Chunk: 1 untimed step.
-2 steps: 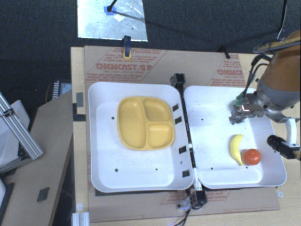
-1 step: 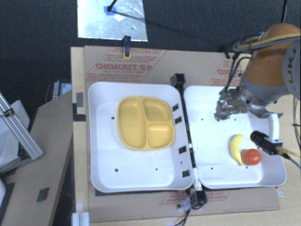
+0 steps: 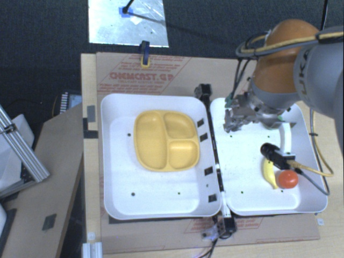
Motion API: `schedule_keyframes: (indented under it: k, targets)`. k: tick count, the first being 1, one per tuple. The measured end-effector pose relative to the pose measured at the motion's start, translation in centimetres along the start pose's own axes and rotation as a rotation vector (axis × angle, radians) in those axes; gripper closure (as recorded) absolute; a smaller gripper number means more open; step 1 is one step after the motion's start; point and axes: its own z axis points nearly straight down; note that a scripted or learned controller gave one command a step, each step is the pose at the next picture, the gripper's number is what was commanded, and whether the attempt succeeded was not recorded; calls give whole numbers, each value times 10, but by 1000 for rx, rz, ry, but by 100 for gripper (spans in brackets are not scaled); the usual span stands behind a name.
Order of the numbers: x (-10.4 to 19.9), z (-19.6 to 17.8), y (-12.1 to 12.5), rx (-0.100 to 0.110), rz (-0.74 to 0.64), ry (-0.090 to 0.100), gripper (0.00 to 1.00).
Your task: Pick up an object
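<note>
One red ball (image 3: 289, 179), one banana (image 3: 268, 172), one plate (image 3: 165, 140)

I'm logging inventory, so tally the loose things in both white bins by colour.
Yellow: 2, the yellow three-compartment plastic plate and the yellow banana-shaped toy.
Red: 1, the red-orange round ball.
Total: 3

Board (image 3: 177, 71) — red print "CHEMCAST GP" along far edge. Red print at near edge — mostly hidden, unreadable.
</note>
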Motion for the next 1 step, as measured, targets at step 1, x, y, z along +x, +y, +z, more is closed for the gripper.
schedule_keyframes:
  k: [1]
  targets:
    - [53,13,10,1,0,0,100]
